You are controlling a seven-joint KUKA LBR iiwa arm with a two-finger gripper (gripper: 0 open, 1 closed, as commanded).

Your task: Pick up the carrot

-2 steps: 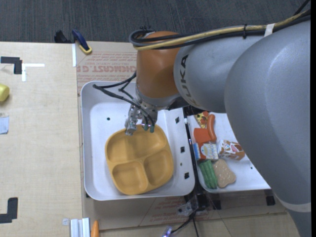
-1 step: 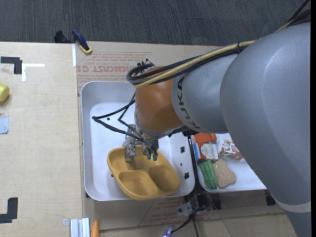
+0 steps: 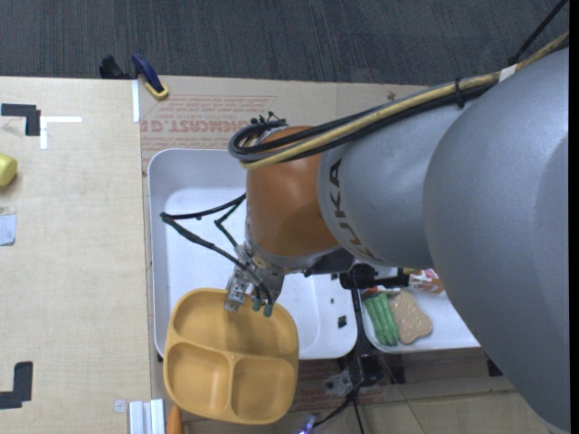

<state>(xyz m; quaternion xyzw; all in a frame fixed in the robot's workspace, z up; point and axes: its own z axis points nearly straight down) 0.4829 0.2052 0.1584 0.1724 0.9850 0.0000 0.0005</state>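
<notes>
**Gripper** (image 3: 251, 302): Two short fingers (image 3: 236, 297) with dark teal tips, pointing down. They stand a little apart with a narrow gap. Nothing shows between them. The tips sit over the far rim of the plate; whether they touch it cannot be told.

**Yellow divided plate** (image 3: 194, 369): Three compartments, round-cornered. It lies at the near end of the left bin and overhangs the bin's near edge.

**Left bin** (image 3: 161, 242): White and shallow. Loose black cables (image 3: 201, 226) cross its far half from the left wall toward the wrist.

**Arm** (image 3: 470, 197): Grey, entering from the right, with an orange band (image 3: 280, 202) just above the wrist. It covers most of the right bin.

**Right bin** (image 3: 434, 342): A near strip is exposed. In it lie a green pod-like toy (image 3: 382, 319) and, touching it on the right, a tan bread-shaped piece (image 3: 412, 320).

**Carrot**: An orange-and-white scrap (image 3: 429, 282) shows at the arm's edge in the right bin, well apart from the fingers. Whether this is the carrot cannot be told.

**Counter** (image 3: 72, 297): Pale wood, left of the bins. A yellow object (image 3: 5, 170) sits at its left edge and a blue-and-yellow clamp (image 3: 150, 77) at its far edge.
</notes>
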